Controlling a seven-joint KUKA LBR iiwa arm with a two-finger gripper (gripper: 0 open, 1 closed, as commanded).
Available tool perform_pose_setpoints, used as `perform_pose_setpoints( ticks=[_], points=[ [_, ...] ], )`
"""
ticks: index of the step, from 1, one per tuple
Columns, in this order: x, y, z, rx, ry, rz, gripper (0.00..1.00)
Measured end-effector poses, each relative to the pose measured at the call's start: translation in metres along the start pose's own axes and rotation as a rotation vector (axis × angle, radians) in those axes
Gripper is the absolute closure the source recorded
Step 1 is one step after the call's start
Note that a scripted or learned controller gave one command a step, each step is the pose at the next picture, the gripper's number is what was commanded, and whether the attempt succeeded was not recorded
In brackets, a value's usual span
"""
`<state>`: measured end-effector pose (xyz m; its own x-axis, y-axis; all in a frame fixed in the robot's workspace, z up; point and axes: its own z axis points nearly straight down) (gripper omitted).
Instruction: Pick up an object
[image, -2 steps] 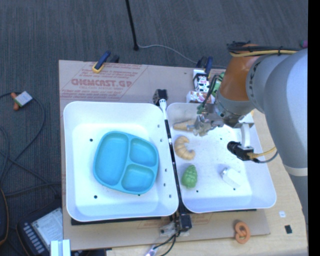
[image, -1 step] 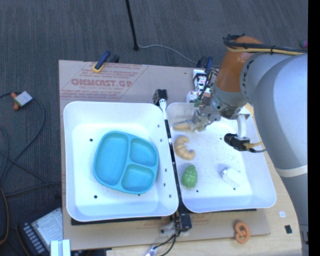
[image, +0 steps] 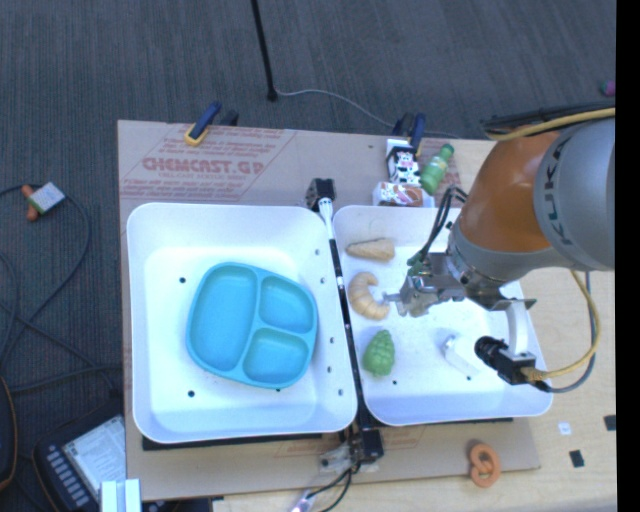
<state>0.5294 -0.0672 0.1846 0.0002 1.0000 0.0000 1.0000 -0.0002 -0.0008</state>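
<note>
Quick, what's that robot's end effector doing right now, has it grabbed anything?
End effector: low in the right bin, beside the croissant; whether it grips anything cannot be told.

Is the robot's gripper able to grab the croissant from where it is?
Probably yes. The gripper hangs in the right bin, just beside the croissant. Nothing lies between them, and the bread roll and green toy sit apart from it.

A blue divided plate (image: 252, 325) lies in the left bin (image: 150, 240).
</note>
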Motion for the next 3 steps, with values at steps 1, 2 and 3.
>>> perform_pose_setpoints(
  ticks=[1, 2, 3],
  points=[
    [0.009, -0.001, 0.001, 0.001, 0.001, -0.001, 1.0],
    [0.023, 0.056, 0.0, 0.0, 0.0, -0.001, 1.0],
    [0.034, -0.031, 0.001, 0.001, 0.0, 0.001, 1.0]
  ],
)
